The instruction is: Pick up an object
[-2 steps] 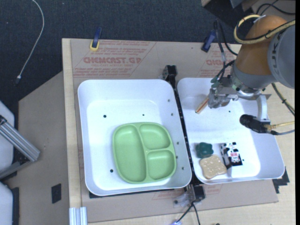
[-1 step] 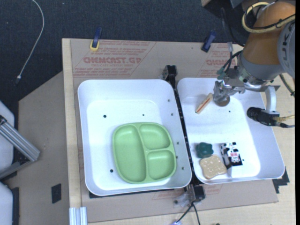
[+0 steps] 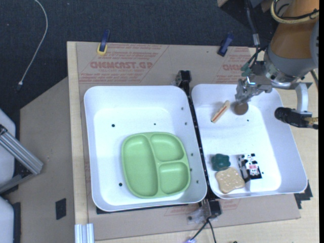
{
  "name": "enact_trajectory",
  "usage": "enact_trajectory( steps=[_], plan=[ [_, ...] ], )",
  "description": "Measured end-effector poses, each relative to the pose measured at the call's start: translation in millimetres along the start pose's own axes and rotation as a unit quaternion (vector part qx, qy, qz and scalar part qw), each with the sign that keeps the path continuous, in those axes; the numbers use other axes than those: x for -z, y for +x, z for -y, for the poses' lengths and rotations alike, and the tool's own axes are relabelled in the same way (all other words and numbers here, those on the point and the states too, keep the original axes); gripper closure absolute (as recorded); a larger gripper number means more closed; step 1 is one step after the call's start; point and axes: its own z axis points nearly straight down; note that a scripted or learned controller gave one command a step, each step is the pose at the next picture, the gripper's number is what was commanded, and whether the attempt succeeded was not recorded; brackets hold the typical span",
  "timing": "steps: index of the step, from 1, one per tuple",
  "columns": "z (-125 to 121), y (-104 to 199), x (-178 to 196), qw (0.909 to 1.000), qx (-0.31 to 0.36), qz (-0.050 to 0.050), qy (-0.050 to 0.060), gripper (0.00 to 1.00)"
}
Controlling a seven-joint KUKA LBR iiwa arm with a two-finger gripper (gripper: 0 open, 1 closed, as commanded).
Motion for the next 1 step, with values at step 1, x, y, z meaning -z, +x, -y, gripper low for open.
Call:
enact_trajectory(
  steps=[1],
  plan=[
    [-17.8, 53.9, -14.1, 1.0, 0.003, -0.001, 0.002, 1.0]
  ],
)
